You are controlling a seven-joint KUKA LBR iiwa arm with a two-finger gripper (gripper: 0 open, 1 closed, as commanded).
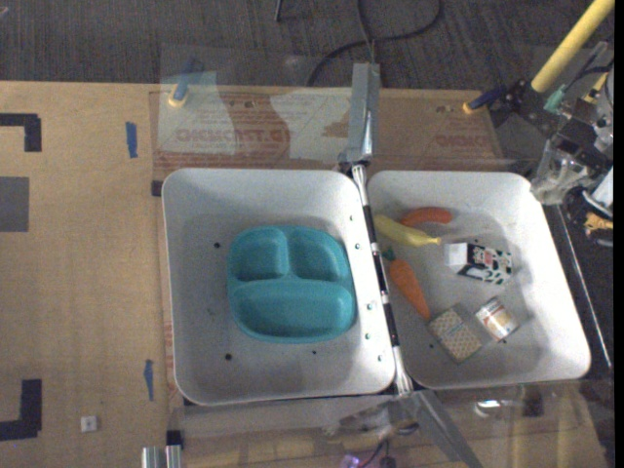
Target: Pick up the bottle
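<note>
A bench (78,261) covered with brown cardboard is seen from above, and two shallow white bins are placed on it side by side, touching along a metal strip in the middle. The left bin (195,203) holds one teal divided plate (290,283), which lies flat near its centre with three compartments facing up. In the right bin (546,252) several smaller things are scattered. An orange carrot (409,288) lies slanted near the inner wall, and a yellow banana (406,232) lies just above it, with an orange-red object (427,216) close behind the banana. A small carton with black and white cow spots (481,260) lies near the middle of this bin. A checkered square pad (455,332) is found toward the near side, and just beside it, to the right, the bottle (496,319) lies on its side; it is small, with a pale body and an orange-brown band. At the upper right corner, outside the right bin, parts of the arm (575,37) and the gripper (556,178) are seen, well apart from the bottle. It cannot be told if the fingers are apart or together.
</note>
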